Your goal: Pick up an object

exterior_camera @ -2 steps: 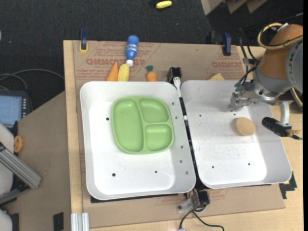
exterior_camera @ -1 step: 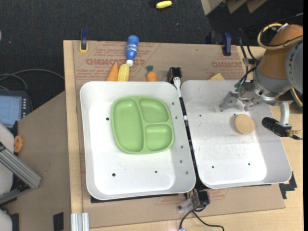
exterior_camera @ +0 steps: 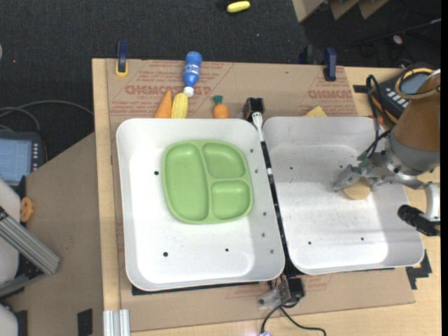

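A small tan, rounded object [exterior_camera: 358,191] lies on the floor of the right white bin [exterior_camera: 315,222], toward its right side. My gripper [exterior_camera: 352,178] hangs just over it, reaching in from the right below the grey and orange wrist [exterior_camera: 420,128]. One grey finger [exterior_camera: 343,181] points down-left next to the tan object and seems to touch it. The object rests on the bin floor and I do not see it lifted.
A green divided plate [exterior_camera: 207,180] sits in the left white bin [exterior_camera: 147,250]. Behind the bins on the cardboard lie a blue-and-white bottle [exterior_camera: 191,70], a corn cob [exterior_camera: 180,106], two carrots [exterior_camera: 163,106] and a yellow piece [exterior_camera: 316,112]. Cables run at the right edge.
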Robot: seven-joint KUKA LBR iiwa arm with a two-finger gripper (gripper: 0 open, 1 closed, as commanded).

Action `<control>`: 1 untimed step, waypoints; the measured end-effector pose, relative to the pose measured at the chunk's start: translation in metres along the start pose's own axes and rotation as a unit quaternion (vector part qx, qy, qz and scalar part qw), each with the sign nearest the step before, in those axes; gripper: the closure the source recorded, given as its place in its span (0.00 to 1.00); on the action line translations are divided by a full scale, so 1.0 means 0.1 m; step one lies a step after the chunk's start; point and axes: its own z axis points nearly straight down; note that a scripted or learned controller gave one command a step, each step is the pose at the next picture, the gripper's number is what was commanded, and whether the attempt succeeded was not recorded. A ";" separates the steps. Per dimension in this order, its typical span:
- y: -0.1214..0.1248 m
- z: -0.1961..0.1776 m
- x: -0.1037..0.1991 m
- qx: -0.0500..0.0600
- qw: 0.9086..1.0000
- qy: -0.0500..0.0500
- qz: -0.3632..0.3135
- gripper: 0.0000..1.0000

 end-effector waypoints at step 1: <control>0.04 -0.12 0.02 -0.005 1.000 -0.001 -0.002 1.00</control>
